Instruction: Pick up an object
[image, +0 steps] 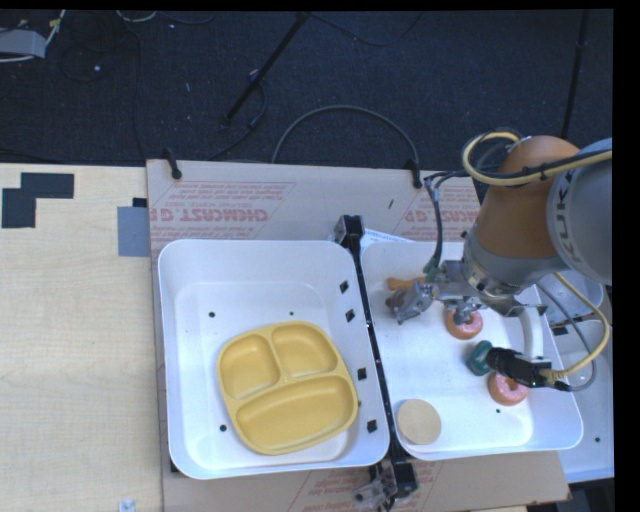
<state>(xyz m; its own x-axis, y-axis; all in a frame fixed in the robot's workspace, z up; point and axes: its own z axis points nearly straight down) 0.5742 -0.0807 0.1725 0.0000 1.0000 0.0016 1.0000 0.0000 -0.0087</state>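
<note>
Where the two white bins meet at a dark centre divider (362, 330), the contents split unevenly. Left bin (190, 300): one yellow divided plate (288, 385), smooth moulded plastic, rounded corners, three compartments (two small above, one long below), lying flat and slightly rotated toward the bin's lower right. Nothing sits in its compartments.

Right bin (540, 425): several small items. A round tan disc (419, 421), matte, sits near the lower left corner, close to the divider. A small orange piece (399, 284) lies up near the bin's top left. An orange-pink round object (463, 323) rests mid-bin, just below the wrist. A teal rounded object (480, 357) lies lower right of it, touching or nearly touching a dark fitting (520, 367) with yellow cable, and a second orange-pink round object (508, 390) sits just beneath that.

Arm (535, 215) enters from the right, grey casing with glossy orange band, yellow and black cables looped around it. Claw (412, 300): grey metal, low over the right bin's upper left, just below the small orange piece. Cannot tell how far the claw is parted, nor whether anything is in it.

Bins rest on printed cardboard (250, 205) over a pale wood table (70, 350).
</note>
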